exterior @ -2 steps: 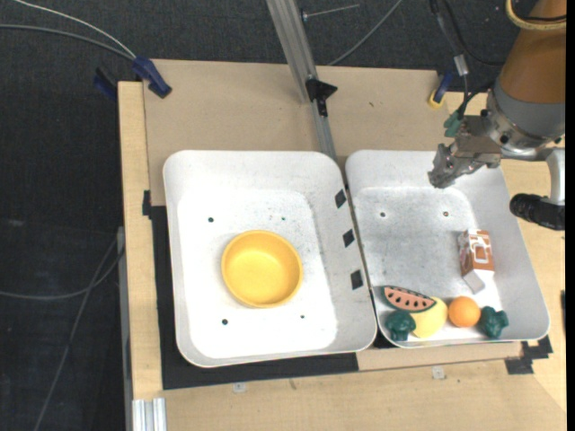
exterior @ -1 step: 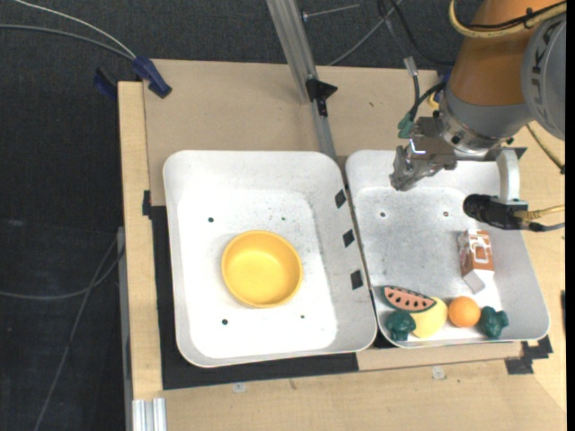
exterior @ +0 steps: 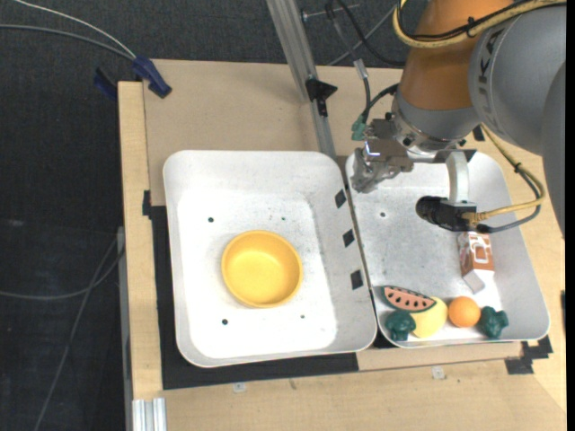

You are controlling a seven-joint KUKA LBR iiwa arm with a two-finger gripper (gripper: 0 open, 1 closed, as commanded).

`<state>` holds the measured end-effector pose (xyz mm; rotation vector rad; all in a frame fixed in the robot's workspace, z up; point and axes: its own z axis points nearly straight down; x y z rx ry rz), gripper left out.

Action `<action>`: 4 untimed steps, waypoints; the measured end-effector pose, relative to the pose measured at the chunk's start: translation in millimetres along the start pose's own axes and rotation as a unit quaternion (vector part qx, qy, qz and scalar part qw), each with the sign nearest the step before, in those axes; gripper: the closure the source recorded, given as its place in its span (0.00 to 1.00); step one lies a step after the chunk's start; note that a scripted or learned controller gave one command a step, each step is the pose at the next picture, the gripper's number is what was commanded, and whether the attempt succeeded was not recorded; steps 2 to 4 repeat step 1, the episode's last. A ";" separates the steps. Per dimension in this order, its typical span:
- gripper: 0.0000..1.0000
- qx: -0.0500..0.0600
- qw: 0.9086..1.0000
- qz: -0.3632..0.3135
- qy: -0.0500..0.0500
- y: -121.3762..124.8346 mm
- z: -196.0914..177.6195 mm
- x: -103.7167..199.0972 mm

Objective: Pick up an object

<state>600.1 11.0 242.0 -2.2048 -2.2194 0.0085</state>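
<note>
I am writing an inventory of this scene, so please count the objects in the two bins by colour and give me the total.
Yellow: 2 (bowl, yellow fruit)
Green: 2 (green piece by the yellow fruit, green piece near the corner)
Orange: 1 (orange)
Red: 1 (watermelon slice)
Brown and white: 1 (small carton)
Total: 7

one fixed camera looks down from above at a slant; both white bins, the left bin (exterior: 180,241) and the right bin (exterior: 530,303), fit within view on the bench (exterior: 225,97); the arm (exterior: 467,52) enters from the right, looming near the lens
</note>
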 end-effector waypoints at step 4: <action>1.00 -0.007 1.000 0.000 -0.001 7.4 -7.3 58.7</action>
